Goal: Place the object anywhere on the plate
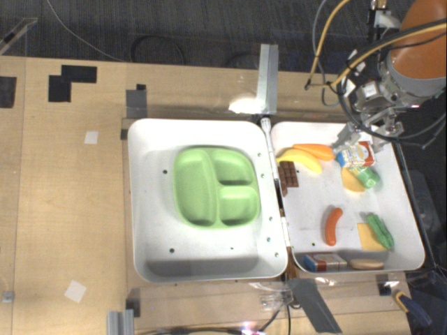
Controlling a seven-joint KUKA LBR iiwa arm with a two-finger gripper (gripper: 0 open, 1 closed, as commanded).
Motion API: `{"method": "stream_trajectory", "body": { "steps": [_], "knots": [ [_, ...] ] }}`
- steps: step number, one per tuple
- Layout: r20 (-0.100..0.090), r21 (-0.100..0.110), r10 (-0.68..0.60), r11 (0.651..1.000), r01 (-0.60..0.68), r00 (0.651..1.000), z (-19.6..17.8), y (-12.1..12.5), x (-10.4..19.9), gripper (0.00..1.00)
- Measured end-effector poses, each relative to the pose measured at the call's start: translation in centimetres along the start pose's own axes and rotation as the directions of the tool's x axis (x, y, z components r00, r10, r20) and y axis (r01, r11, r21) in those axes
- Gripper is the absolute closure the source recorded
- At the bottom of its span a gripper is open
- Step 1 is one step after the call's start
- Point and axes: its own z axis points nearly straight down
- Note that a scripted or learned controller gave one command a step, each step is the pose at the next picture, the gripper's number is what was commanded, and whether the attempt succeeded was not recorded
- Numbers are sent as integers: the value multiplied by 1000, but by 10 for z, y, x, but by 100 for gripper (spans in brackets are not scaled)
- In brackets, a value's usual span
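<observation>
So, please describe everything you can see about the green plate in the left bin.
The green plate is light green, looks like smooth matte plastic, and has a rounded-square outline. Raised ridges split it into three compartments: one long section on its left side and two smaller ones on its right, one above the other. It lies flat, right side up, near the middle of the left white bin, turned slightly askew to the bin's walls. All three compartments hold nothing, and only the bin floor touches it.
</observation>
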Motion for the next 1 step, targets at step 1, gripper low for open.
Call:
{"method": "stream_trajectory", "body": {
  "steps": [1],
  "knots": [
    [0,-9,-256,967,256,967,72,-12,-82,100]
  ]
}}
